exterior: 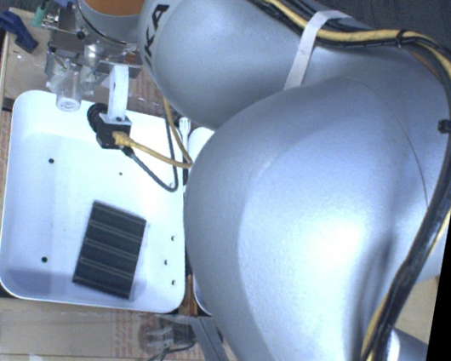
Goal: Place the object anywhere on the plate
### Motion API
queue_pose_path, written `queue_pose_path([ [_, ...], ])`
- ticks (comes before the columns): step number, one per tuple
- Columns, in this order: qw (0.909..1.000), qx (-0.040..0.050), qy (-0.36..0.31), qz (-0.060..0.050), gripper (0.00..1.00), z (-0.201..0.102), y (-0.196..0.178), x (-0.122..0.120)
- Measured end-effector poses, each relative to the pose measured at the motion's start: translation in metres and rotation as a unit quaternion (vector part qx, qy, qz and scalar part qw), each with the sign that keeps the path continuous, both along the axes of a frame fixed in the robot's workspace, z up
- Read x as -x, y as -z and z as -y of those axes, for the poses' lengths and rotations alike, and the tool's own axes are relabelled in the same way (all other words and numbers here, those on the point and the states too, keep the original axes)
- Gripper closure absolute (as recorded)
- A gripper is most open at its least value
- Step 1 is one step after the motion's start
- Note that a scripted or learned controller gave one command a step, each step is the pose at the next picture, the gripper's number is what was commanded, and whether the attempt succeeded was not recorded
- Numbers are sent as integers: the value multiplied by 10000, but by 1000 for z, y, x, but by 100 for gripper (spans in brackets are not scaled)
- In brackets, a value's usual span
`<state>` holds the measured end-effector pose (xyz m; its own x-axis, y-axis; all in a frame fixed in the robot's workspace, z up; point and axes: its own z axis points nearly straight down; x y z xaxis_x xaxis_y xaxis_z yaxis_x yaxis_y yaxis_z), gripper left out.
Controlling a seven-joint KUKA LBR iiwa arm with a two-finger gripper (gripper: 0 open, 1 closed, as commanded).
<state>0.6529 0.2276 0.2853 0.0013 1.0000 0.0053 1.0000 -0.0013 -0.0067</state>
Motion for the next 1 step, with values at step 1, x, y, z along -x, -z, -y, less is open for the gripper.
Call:
queue_pose_path([
  [1, 10000, -11, -50, -2, 100, -4, -9, 1],
])
